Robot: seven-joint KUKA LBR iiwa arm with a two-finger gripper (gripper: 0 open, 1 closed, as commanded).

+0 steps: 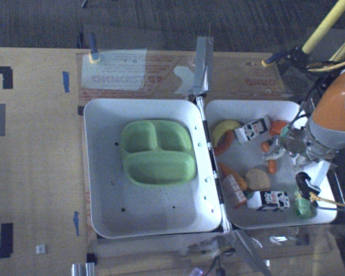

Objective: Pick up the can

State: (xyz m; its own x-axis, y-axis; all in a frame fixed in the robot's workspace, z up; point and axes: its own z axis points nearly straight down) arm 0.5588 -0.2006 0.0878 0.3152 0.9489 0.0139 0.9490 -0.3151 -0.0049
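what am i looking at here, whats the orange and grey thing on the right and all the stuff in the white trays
This is one picture from a camera fixed above a bench, looking down at a slant. The grey and orange thing is a robot arm reaching in from the right; a program moves it. At its end is a two-finger gripper, hanging over the right shallow white bin.

The left shallow white bin holds a green plastic plate with three compartments. The right bin holds toy groceries: a yellow-green fruit, two small black-and-white milk cartons, a brown roll-like lump, a small orange-labelled can lying on its side and some orange bits.

I see nothing held between the fingers.
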